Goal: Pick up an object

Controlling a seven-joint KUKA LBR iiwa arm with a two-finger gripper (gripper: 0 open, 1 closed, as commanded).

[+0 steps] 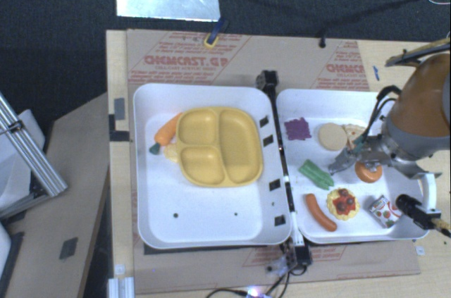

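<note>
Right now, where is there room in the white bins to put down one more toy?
Bare floor lies in the left white bin, in front of the yellow divided plate. The right white bin is crowded: purple piece, green pod, red sausage, little pizza.

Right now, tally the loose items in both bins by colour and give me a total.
Yellow: 2, divided plate, small tart
Orange: 2, carrot, round piece by the claw
Purple: 1
Green: 1
Beige: 1, round cookie
Red: 1, sausage
Red-and-white: 1, small can
Total: 9
</note>
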